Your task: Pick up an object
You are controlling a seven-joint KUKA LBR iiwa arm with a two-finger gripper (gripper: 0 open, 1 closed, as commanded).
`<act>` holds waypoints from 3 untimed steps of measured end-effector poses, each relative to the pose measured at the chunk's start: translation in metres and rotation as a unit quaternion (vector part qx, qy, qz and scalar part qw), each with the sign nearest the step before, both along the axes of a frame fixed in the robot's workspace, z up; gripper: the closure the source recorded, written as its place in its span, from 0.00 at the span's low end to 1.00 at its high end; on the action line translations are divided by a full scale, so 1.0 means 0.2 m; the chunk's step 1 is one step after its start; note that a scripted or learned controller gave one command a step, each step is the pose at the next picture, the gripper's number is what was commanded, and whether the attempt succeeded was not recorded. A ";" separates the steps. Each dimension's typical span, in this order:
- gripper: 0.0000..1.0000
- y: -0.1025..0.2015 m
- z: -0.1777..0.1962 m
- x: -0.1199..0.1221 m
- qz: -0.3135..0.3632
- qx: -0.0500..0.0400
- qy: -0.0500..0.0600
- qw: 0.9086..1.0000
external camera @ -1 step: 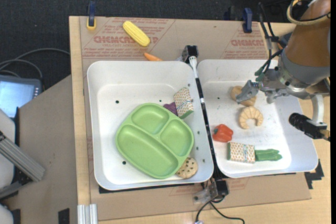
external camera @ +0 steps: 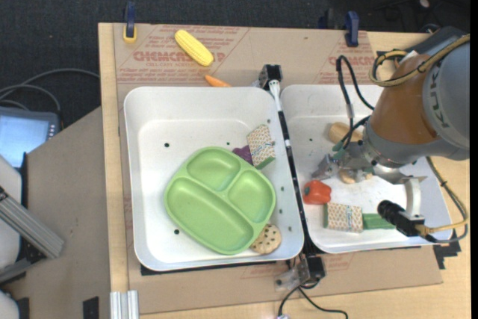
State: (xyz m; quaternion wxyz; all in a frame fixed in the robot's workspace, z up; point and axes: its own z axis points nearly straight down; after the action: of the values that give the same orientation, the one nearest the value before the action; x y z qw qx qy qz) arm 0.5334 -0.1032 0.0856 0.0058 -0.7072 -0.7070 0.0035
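My gripper (external camera: 342,162) hangs low in the right bin (external camera: 321,97), left of the arm's grey and orange body. A small tan piece (external camera: 349,176) lies right under it, partly covered. Just below and to the left lies a red pepper (external camera: 317,193). A patterned block (external camera: 343,217) with a green piece (external camera: 373,221) beside it lies toward the bin's front. Another tan piece (external camera: 338,132) lies just behind the gripper.
The left bin (external camera: 149,123) holds a green divided plate (external camera: 219,199), a patterned block (external camera: 260,143), a purple piece (external camera: 242,154) and a cookie (external camera: 266,238). Yellow corn (external camera: 193,47) and an orange carrot (external camera: 216,81) lie on the bench behind the bins.
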 end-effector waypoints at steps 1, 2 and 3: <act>1.00 -0.01 0.08 0.02 -0.001 -0.002 -0.007 1.000; 0.00 -0.01 0.08 0.02 -0.001 -0.002 -0.007 1.000; 0.00 0.05 0.00 0.22 0.001 -0.002 -0.009 1.000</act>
State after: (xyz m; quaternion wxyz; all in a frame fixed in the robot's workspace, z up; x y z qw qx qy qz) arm 0.5767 -0.0941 0.0847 -0.0024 -0.7063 -0.7079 -0.0014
